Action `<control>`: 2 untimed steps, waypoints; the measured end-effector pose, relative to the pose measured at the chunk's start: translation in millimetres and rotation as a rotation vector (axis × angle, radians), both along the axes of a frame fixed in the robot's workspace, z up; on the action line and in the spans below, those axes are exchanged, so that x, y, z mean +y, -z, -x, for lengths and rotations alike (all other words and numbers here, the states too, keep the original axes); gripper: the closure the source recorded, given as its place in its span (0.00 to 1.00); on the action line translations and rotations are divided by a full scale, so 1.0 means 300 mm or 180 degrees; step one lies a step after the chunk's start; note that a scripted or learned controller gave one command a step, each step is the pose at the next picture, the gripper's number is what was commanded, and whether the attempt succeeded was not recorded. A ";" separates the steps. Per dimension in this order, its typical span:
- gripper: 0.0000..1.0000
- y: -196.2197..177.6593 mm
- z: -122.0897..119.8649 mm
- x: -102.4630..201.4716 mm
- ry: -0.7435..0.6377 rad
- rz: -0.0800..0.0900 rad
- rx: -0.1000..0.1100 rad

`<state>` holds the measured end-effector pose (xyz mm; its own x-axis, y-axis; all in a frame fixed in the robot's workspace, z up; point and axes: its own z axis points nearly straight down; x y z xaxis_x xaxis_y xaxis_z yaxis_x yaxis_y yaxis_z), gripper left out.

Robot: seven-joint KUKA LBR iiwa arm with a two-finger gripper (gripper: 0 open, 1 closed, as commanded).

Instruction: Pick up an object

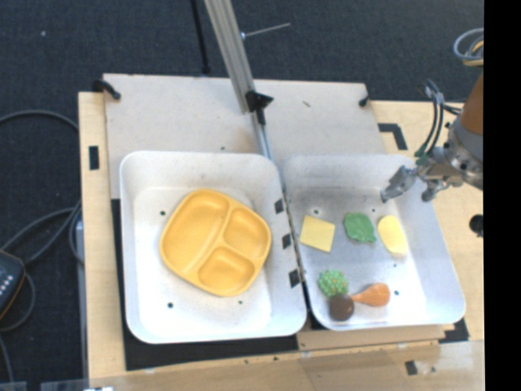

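Most of the arm was cut off at the right edge, leaving its wrist and the gripper [413,183] hanging over the right bin's [446,277] upper right corner, fingers spread and empty. That bin held five things: a yellow square [317,234], a green piece [359,227], a pale yellow piece [393,235], a green floret [332,283] and a drumstick [364,298]. The left bin [146,187] held one yellow divided plate [215,241].

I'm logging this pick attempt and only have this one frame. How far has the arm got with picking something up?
Nothing looks picked yet. The yellow square, green piece, yellow oval, broccoli-like piece and drumstick all lie in the right bin; the yellow plate sits in the left bin. In hand: the gripper is over the right bin's upper right, with nothing visible between its fingers. Left: descend, grasp, lift.
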<state>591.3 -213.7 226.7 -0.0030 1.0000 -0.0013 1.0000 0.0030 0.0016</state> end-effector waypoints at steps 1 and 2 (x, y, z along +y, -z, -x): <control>0.00 0.000 0.000 0.000 -0.0002 0.0002 0.0001; 0.00 0.196 0.030 0.002 0.0010 -0.0002 0.0020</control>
<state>582.2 -213.0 167.8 0.0000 1.0000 -0.0008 1.0000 0.0000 -0.0047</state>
